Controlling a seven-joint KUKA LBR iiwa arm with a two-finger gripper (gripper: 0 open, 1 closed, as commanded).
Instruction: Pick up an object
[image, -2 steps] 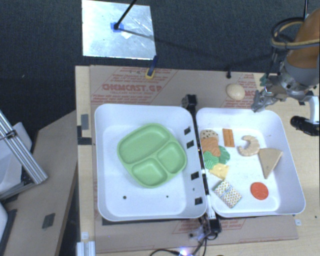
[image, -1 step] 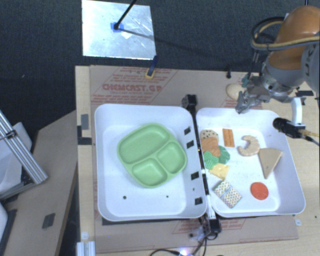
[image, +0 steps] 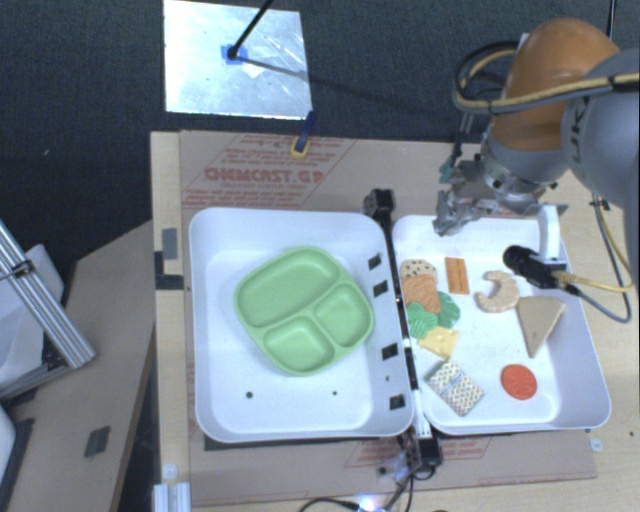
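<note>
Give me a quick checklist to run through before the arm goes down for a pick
1. Hand above the right bin, over its far edge: ok.
2. Hand carrying nothing: cannot tell.
3. Targets in that bin, such as the red disc, tan wedge and orange stick: ok.
4. Red disc apart from its neighbours: ok.
5. Hand over a target: not ok, the items lie nearer the camera.
6. Green tray in the left bin, away from the hand: ok.

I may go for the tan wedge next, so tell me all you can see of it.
The tan wedge is a flat, pale beige triangle, plain and matte, like a toy cheese or bread slice. It lies flat on the floor of the right bin, near the right wall, its point aimed toward the front. Nothing seems to touch it; the croissant-shaped piece lies just left, the red disc below.
</note>
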